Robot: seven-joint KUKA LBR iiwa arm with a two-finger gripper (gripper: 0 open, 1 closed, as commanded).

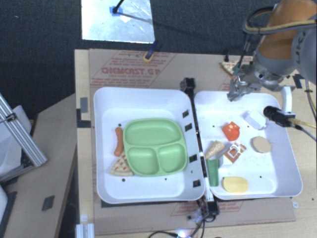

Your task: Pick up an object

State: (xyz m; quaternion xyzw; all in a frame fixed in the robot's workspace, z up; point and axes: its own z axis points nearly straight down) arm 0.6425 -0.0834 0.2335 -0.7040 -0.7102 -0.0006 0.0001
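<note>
Hovering at about one o'clock over the right bin (pixel 287 148), high near its far rim: gripper (pixel 237 90), hung from the grey arm with the orange band. Nothing between or under it to suggest a load; whether the jaws stand open or closed, cannot tell from this slant, being small and dark against the bin wall.

Judged as the approach step: not yet over any object, no descent begun.

Scattered across the right bin, candidates for picking: red piece (pixel 231 131) near the centre, small white block (pixel 254 119) toward two o'clock of it, round tan cookie (pixel 261 145) at three o'clock, little red-and-white house-like piece (pixel 235 152) just below the red one, cone-shaped tan piece (pixel 214 149) at eight o'clock touching or nearly touching the green stick (pixel 212 171) along the left wall, yellow oval (pixel 235 184) at six o'clock near the front rim.

Resting in the left bin (pixel 106 103): green divided plate (pixel 154 147), with a sausage (pixel 119 140) at nine o'clock of it and a waffle-textured wedge (pixel 121 167) at seven o'clock.

Needed next, by judgement: travel toward six o'clock from the present hover to centre over one object, the red piece or white block being nearest; then a straight drop with jaws spread wide enough to straddle it. Worth avoiding the cone and green stick, crowded against the wall and each other, leaving little room for a finger on either side.
</note>
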